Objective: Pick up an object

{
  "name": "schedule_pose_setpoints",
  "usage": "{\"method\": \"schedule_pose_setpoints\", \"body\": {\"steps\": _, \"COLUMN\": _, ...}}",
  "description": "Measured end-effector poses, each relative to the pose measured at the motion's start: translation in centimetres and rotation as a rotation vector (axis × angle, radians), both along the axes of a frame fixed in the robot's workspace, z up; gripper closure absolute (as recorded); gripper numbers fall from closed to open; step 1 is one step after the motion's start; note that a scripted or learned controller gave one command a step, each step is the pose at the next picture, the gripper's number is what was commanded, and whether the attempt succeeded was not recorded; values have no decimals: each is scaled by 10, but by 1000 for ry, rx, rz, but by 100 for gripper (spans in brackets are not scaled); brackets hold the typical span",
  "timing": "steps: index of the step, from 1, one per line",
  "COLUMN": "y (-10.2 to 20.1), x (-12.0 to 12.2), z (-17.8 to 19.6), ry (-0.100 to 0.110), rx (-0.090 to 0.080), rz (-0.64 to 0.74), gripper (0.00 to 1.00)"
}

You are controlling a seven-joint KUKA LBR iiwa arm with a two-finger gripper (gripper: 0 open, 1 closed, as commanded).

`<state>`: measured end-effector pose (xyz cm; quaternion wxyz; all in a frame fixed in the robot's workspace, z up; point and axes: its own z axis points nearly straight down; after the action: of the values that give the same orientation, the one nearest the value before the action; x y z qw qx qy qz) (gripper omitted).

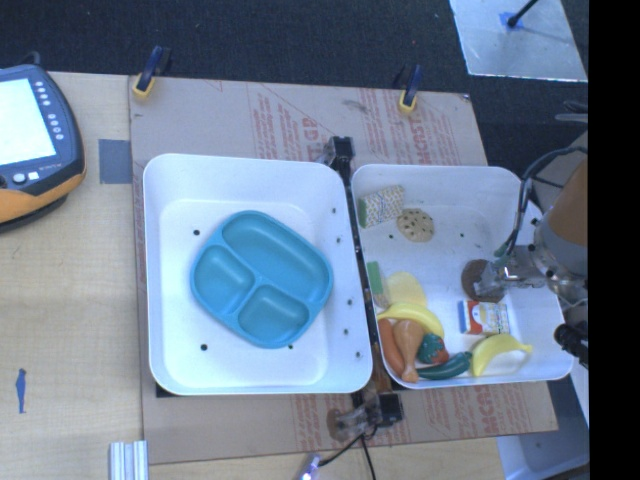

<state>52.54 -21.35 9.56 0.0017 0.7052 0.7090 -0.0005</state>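
Gripper (pixel 484 278) of the grey arm hangs over the right-hand part of the right bin (pixel 450 175), reaching in from the right; whether it is open or closed cannot be told from this view, and nothing is seen held in it. Just below it lies a small red-and-white packet (pixel 488 318), with a yellow banana-shaped piece (pixel 498 351) beneath that, near the bin's front wall. Along the bin's front left corner sit a yellow piece (pixel 408 302), an orange carrot-like piece (pixel 404 346) and a dark green piece (pixel 447 367), crowded together and touching. Toward the back of the same bin rest a round brown cookie (pixel 415 225) and, just beside it to the left, a patterned pale block (pixel 381 206). The left bin (pixel 160 268) holds a blue divided plate (pixel 261 278) lying flat at its middle. Both bins stand side by side on a cardboard sheet (pixel 290 118) on the wooden bench (pixel 60 348). A teach pendant (pixel 35 138) lies at the bench's far left.
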Motion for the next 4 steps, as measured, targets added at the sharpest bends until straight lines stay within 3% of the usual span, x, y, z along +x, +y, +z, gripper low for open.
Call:
{"method": "schedule_pose_setpoints", "body": {"steps": 1, "y": 26, "x": 60, "z": 0, "ry": -5, "rx": -1, "rz": 2, "gripper": 100}}
{"method": "schedule_pose_setpoints", "body": {"steps": 2, "y": 26, "x": 58, "z": -1, "ry": -1, "rx": 0, "rz": 1, "gripper": 0}}
{"method": "schedule_pose_setpoints", "body": {"steps": 3, "y": 2, "x": 94, "z": -3, "ry": 3, "rx": 3, "rz": -1, "gripper": 0}}
{"method": "schedule_pose_setpoints", "body": {"steps": 4, "y": 2, "x": 95, "z": 9, "ry": 2, "rx": 5, "rz": 2, "gripper": 100}}
